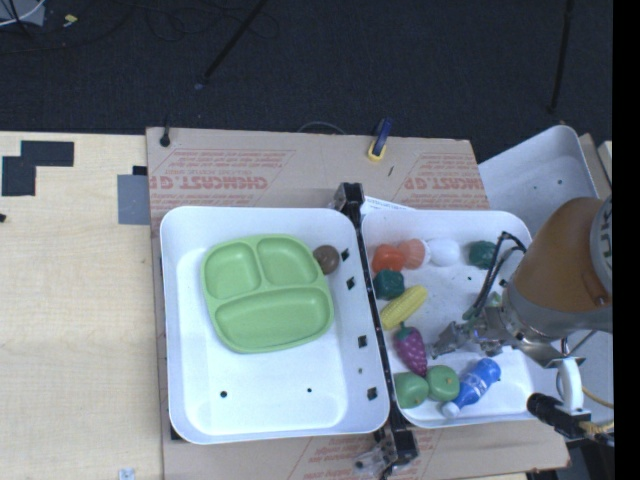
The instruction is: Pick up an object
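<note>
Gripper is hanging low in the right bin near the blue bottle, nothing's getting lifted yet, and honestly can't tell its open-or-closed state.

Fixed overhead camera, slanted down, both bins in frame

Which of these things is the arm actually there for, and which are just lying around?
For the job (any could be picked):
- yellow corn
- purple grapes
- blue bottle
- green apple
- orange toy
- gripper, low in the right bin

Just lying about:
- green divided plate in the left bin
- small brown ball beside it
- cardboard sheet underneath
</note>
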Tool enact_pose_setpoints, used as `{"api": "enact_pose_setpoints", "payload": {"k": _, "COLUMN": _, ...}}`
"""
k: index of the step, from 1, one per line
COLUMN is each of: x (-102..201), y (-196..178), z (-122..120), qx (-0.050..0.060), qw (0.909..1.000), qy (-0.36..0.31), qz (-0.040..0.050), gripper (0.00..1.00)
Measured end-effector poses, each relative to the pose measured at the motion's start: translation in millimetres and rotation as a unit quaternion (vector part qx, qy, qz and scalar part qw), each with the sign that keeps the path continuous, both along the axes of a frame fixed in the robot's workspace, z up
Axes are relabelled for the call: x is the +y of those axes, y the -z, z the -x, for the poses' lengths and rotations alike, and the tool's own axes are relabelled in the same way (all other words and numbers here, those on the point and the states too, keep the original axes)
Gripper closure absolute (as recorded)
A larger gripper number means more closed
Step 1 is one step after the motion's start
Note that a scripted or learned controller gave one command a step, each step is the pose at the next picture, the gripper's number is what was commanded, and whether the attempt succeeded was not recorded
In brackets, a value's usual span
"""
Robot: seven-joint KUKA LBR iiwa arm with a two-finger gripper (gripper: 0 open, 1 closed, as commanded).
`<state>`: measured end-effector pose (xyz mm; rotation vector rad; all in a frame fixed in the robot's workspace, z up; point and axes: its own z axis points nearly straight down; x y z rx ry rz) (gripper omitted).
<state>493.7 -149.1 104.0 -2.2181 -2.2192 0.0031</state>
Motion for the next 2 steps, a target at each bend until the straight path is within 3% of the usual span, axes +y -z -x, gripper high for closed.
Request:
{"api": "enact_pose_setpoints", "payload": {"k": 1, "x": 1.7, "y": 17.5, "z": 0.2, "qx": 0.000, "qw": 1.0000, "qy": 0.000, "qz": -0.0001, "gripper": 0.00}}
{"api": "enact_pose_setpoints", "payload": {"k": 2, "x": 0.0, "y": 6.2, "z": 0.0, "qx": -0.001, "qw": 1.0000, "qy": 0.004, "qz": -0.0002, "gripper": 1.00}}
